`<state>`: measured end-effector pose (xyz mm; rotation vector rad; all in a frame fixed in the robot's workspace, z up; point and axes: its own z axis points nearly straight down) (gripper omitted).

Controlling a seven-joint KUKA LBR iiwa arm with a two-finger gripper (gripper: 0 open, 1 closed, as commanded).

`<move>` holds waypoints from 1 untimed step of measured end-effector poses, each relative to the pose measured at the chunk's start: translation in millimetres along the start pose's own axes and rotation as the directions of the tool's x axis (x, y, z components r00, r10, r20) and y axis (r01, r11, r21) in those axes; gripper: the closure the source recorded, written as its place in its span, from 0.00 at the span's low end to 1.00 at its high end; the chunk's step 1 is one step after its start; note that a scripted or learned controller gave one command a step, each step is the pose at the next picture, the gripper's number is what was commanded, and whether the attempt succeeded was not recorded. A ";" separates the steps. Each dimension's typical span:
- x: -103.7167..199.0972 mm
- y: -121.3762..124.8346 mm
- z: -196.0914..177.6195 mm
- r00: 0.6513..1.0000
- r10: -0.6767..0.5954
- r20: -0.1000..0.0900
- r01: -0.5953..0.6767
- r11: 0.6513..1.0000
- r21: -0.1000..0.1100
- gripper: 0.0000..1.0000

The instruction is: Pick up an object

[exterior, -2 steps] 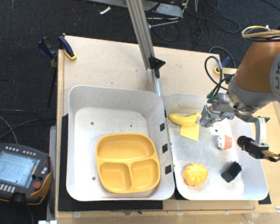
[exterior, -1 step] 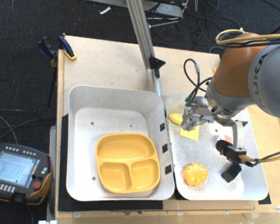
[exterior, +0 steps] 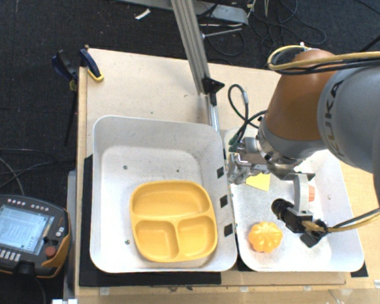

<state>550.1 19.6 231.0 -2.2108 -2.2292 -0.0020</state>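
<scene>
Yellow divided tray (exterior: pixel 173 220) in left bin (exterior: pixel 112 142) | orange fruit (exterior: pixel 264 236) in right bin (exterior: pixel 339 248)

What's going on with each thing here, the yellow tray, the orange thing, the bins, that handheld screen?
Yellow tray: flat and upright in the left bin, its three compartments bare.
Orange pumpkin-like object: resting on the right bin's floor, untouched.
Yellow paper piece: lying in the right bin, partly under the arm.
Handheld screen: switched on, display lit.
Blue-and-yellow clamp: lying on the bench corner.
</scene>
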 end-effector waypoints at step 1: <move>53.3 -16.9 7.5 1.000 0.000 0.001 0.000 1.000 0.002 1.00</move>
